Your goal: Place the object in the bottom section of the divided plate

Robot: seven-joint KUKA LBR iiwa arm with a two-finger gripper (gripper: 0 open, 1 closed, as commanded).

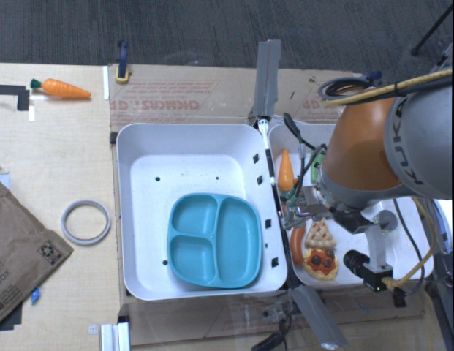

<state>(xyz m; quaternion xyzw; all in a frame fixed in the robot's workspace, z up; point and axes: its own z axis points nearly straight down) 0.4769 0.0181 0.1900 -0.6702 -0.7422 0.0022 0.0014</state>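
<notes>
The blue divided plate [215,240] lies in the left bin [139,152], its long single section toward the right. In the right bin [303,130] an orange carrot [285,170] lies by the left wall, long axis running far to near, narrow end pointing far. Nearer sit a waffle [319,233], a pizza slice [321,262] and a red sausage [296,245]. The claw [305,209] hangs over them; I cannot tell how it stands.

Open room above blue divided plate [214,240] in left bin [139,196]; right bin [343,284] crowded by arm [373,152], carrot [285,170], toy foods [319,251].
</notes>
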